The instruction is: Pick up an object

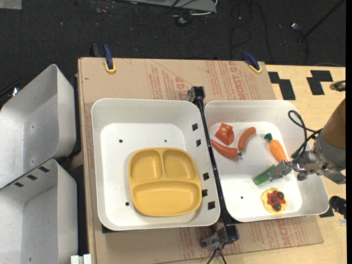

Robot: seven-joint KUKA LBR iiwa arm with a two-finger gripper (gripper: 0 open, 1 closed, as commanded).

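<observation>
We see our hand (pixel 287 168) at the right bin's (pixel 236 110) right side, touching the green stick (pixel 266 175); its grip we cannot tell. Open floor lies lower left of the stick.

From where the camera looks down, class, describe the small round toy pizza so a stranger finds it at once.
Start at the right-hand white bin. Go to its near edge, below the green toy by the gripper. The pizza is the only flat yellow disc with red and dark toppings.
</observation>
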